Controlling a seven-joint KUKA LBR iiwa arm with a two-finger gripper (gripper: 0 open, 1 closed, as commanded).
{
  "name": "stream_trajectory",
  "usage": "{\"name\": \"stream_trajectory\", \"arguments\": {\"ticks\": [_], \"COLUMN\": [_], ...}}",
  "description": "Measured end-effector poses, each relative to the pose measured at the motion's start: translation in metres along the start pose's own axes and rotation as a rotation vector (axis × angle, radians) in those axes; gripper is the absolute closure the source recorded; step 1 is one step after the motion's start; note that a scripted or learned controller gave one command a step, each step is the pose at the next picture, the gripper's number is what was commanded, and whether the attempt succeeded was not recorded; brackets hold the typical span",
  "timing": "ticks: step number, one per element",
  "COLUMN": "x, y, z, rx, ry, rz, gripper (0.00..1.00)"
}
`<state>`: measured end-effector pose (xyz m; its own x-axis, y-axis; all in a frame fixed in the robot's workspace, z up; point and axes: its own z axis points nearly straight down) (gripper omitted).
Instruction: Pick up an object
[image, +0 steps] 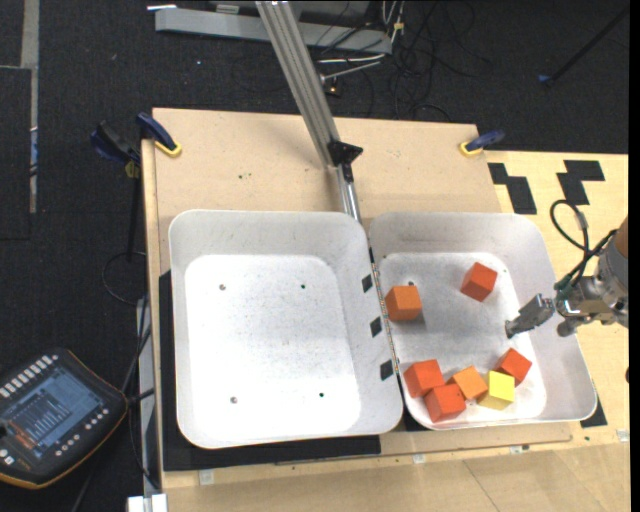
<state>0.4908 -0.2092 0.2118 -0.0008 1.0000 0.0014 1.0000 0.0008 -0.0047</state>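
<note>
Gripper (522, 322) — enters from the right side of the view, above the right-hand part of the right bin (455, 232). Points down and to the left, with the tip over bare bin floor. Opening state: cannot be told from this angle. Stands apart from every block; nearest to the red block by the gripper (516, 364), just below the tip.

Task objects — seven small blocks, all inside the right bin:
- Lone orange block (404, 302): sits near the bin's left wall, about mid-height, well apart from the gripper.
- Upper red block (479, 281): lies above and to the left of the gripper tip, tilted on the floor, separate from the others.
- Yellow block (500, 388): touches or nearly touches the red block by the gripper, at its lower left.
- Small orange block (470, 381): lies just beside the yellow block, on its left.
- Two red blocks (435, 388): close the cluster on the left, pressed together near the bin's front wall.

Left bin (190, 240): adjoins the right bin along the centre line.

Surroundings: wooden board (250, 150) under both bins, metal bar (305, 80) running in from the top toward the junction of the bins, teach pendant (50, 410) at lower left off the board.
</note>
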Motion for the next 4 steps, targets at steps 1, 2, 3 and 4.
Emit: {"name": "stream_trajectory", "arguments": {"ticks": [1,2,3,4], "x": [0.0,-0.003,-0.002,-0.002], "y": [0.001,0.003,0.001,0.001], "z": [-0.002,0.042,0.085,0.118], "rx": [-0.005,0.0,0.001,-0.003], "ry": [-0.002,0.0,0.001,-0.001], "rz": [0.0,0.002,0.002,0.002], "gripper": [0.0,0.0,0.0,0.0]}}
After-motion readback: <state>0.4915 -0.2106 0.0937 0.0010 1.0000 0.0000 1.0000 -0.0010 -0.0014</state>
